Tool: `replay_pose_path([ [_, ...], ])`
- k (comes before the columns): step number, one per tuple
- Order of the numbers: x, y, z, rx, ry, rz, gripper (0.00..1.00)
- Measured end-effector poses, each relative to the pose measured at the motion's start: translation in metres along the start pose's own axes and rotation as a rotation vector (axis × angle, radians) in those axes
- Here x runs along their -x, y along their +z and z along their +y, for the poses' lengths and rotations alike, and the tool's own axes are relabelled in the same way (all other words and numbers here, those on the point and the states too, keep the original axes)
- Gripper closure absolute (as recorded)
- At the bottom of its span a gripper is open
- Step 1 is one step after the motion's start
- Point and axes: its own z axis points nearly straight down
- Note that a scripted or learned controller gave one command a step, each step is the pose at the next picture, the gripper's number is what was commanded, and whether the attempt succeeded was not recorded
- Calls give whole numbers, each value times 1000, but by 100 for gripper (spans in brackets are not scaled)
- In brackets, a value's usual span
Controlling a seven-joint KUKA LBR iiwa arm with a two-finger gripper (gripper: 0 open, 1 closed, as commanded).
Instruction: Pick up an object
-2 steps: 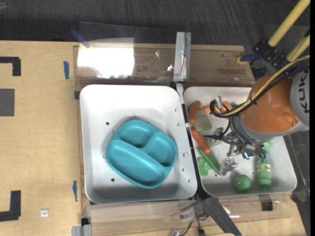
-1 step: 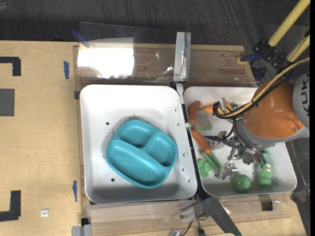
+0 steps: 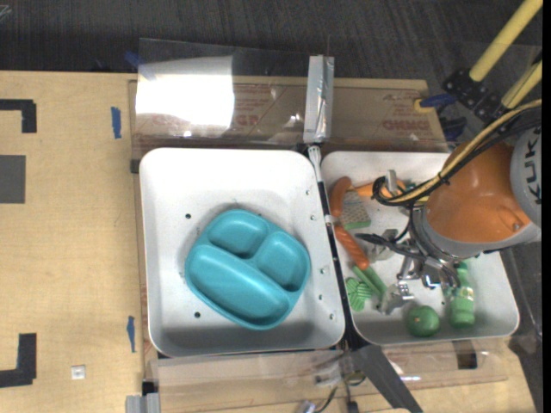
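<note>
My gripper [image 3: 403, 292] hangs low inside the right bin [image 3: 504, 312], under the orange wrist band. Its metal fingers point down among small toys. A green ball [image 3: 422, 320] lies just below and right of the fingertips. A green bottle-shaped toy [image 3: 462, 298] stands to the right of it. A green leafy piece [image 3: 365, 288] lies to the left of the fingers. An orange carrot [image 3: 350, 241] and an orange-and-white piece [image 3: 352, 202] lie along the bin's left side. Nothing shows clearly between the fingers.
The left bin [image 3: 164, 179] holds a teal divided plate [image 3: 248, 267]. A clear plastic wall [image 3: 258, 101] and a metal post [image 3: 318, 97] stand behind the bins. Cables and a yellow rod [image 3: 508, 33] cross the upper right. Cardboard bench lies to the left.
</note>
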Motion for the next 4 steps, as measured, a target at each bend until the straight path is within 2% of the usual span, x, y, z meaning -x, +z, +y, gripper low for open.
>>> replay_pose_path([
  [1, 137, -97, 19, 0, -286, 2, 0],
  [2, 86, -14, -75, 0, -239, 16, 0],
  [3, 113, 3, -69, -1, -187, 6, 0],
  [4, 116, 4, -127, -3, -217, 6, 0],
])
